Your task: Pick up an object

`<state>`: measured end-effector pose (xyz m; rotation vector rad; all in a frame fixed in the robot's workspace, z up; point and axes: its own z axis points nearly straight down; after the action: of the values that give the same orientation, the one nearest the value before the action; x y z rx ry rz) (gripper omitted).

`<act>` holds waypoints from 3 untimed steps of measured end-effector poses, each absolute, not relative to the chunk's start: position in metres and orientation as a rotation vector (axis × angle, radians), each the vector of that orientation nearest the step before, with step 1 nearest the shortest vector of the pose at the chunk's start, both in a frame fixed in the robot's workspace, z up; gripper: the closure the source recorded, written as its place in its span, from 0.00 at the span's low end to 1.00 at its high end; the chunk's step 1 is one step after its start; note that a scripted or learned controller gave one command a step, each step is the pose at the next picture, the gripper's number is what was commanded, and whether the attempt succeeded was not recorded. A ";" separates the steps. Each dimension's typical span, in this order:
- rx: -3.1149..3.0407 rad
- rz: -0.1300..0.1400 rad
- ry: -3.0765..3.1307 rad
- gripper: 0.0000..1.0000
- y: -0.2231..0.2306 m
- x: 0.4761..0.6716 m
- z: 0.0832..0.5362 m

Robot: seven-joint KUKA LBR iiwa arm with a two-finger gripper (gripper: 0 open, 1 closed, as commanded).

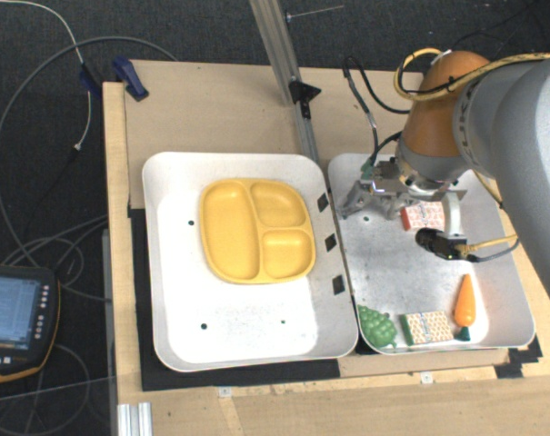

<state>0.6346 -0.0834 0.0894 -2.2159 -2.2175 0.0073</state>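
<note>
My gripper [395, 196] hangs low over the far part of the right bin [393, 266], under the orange wrist band. A small red and white box [425, 214] lies right beside it, partly covered by the gripper's body. Along the near edge of the same bin lie an orange carrot [465, 300], a patterned box [426, 327] and a green bumpy item [377, 327]. Nothing visibly hangs from the gripper.
The left bin [247, 325] holds a yellow divided plate [256, 228]. A metal pole [279, 34] slants across the back of the bench. A black cable end [443, 242] trails from the arm over the right bin.
</note>
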 end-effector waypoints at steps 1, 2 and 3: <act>-2.219 -0.002 -2.222 1.00 -0.083 0.637 0.104; -2.224 -0.009 -2.228 1.00 -0.080 0.641 0.169; -2.225 -0.007 -2.227 1.00 -0.084 0.642 0.215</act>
<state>0.6415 -0.0843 0.2147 -2.2245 -2.2265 -0.0071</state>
